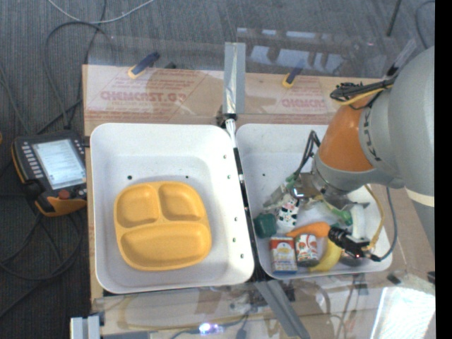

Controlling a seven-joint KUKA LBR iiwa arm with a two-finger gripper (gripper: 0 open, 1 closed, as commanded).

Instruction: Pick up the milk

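Milk (287,212), a small carton with black cow patches on white, sits in the right bin (268,147), near the middle of its cluttered near half. It leans among neighbours: a dark green cup-like piece (265,224) just to its left, an orange carrot (311,228) touching or nearly touching its near right side, and two small red-and-white boxes (294,251) nearer still, with a banana (326,258) curling along the near right corner. The left bin (106,189) holds a yellow divided tray (163,224), well apart from the work.

The arm comes in from the right, its orange band (346,143) over the right bin, and the gripper (305,189) hangs just right of and above the carton. Whether it is spread or pressed together I cannot tell; the wrist hides that part.

To do this step well, I judge the gripper should shift slightly left to centre over the carton, turn so that it closes across the narrow faces, and descend into the gaps on the sides away from the carrot and the green piece. A tilted carton may slip, so a low, square grasp looks safest, followed by a straight lift clear of the clutter.
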